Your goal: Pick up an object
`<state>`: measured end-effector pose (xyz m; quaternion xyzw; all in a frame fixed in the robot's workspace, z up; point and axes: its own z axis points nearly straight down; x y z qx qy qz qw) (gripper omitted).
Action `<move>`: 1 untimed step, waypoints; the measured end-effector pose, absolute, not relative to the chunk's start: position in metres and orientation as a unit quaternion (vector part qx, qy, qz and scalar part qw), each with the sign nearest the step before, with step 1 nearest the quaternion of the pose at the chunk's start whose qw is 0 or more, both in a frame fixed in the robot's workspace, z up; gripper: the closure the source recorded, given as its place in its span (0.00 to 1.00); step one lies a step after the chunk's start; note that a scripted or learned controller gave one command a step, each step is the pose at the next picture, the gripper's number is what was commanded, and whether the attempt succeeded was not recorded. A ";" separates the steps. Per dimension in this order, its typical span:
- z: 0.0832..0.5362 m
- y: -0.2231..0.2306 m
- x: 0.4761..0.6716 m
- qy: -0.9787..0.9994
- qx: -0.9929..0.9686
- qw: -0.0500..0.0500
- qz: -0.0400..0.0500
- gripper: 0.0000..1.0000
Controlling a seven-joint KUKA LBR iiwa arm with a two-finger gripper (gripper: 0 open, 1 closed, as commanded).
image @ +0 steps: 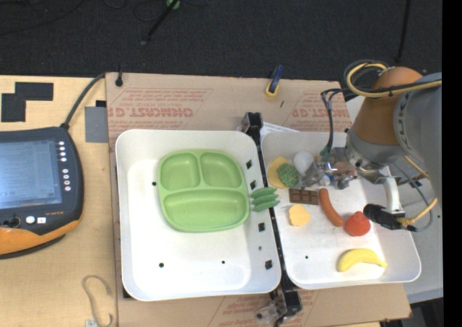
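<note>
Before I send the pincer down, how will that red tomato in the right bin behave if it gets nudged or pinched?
The tomato looks round and glossy, so it will probably roll or slip sideways under an off-centre pinch. It lies touching the sausage, which may block a roll that way. It looks like toy food, so probably light.

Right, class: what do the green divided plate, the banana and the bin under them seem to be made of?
Green divided plate: probably moulded plastic, matte, one even colour with soft rounded compartment edges.
Banana: likely plastic toy food, smooth and uniformly yellow, with no spots.
White bin: looks like thin plastic, slightly glossy, with rounded corners and a raised rim.
</note>
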<state>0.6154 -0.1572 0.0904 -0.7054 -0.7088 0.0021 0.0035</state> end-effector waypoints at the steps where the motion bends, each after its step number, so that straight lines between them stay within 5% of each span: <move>1: 0.104 -0.158 0.616 -0.709 -0.705 0.003 0.001 1.00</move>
